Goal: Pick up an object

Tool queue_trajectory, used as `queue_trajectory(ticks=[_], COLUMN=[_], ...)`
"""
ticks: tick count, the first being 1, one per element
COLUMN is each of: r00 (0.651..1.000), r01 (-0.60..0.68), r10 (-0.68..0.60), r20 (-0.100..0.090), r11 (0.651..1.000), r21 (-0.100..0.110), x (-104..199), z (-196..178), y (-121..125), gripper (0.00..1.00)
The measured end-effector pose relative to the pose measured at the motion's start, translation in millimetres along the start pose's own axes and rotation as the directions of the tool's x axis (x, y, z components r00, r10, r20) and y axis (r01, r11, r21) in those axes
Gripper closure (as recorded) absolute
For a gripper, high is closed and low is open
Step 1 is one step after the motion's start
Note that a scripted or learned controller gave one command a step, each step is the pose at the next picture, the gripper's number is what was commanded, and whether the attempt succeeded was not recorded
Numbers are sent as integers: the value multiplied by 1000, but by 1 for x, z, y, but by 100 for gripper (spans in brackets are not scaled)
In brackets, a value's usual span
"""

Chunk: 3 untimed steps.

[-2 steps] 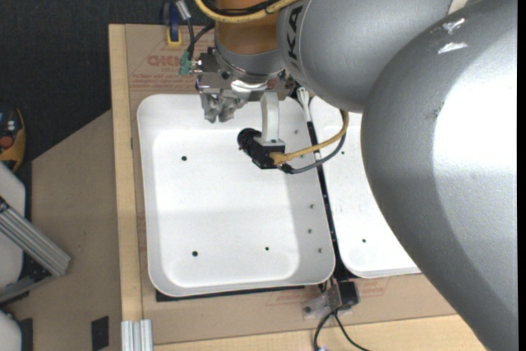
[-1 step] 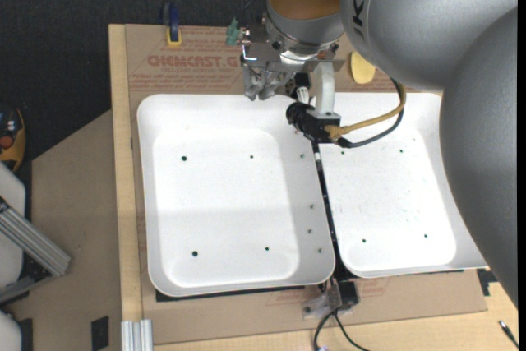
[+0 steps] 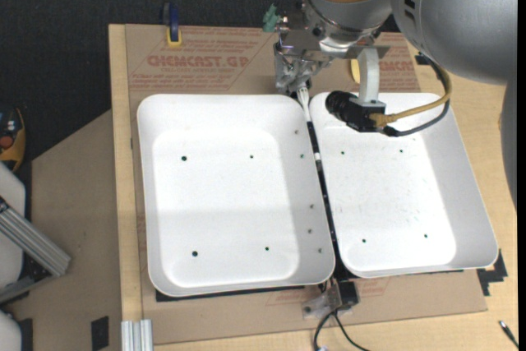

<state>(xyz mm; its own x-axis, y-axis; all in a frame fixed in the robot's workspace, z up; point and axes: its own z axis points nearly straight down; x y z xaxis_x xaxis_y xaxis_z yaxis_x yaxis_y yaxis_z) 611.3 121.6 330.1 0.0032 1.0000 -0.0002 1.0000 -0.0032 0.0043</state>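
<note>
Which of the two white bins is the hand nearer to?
The right bin. The hand hangs by its far left corner, and the arm reaches over it; the left bin lies mostly farther away.

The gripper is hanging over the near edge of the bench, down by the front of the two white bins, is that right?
Not quite. In the camera view the gripper hangs at the far edge, over the back rims where the left bin and the right bin meet. The two white bins do sit side by side.

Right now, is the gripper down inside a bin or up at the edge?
At the edge: the gripper sits over the far rims where both bins meet.
</note>
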Motion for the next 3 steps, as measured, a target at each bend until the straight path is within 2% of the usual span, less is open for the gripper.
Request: queue_trajectory(ticks=[1,2,3], r00=[1000,1000,1000], r01=[9,6,0], r10=[-9,-6,0], r20=[-1,-1,-1], r11=[1000,1000,1000], r21=[8,7,0], x=[77,90,45], z=[65,42,-8], y=[19,-12,-13], gripper=[100,100,100])
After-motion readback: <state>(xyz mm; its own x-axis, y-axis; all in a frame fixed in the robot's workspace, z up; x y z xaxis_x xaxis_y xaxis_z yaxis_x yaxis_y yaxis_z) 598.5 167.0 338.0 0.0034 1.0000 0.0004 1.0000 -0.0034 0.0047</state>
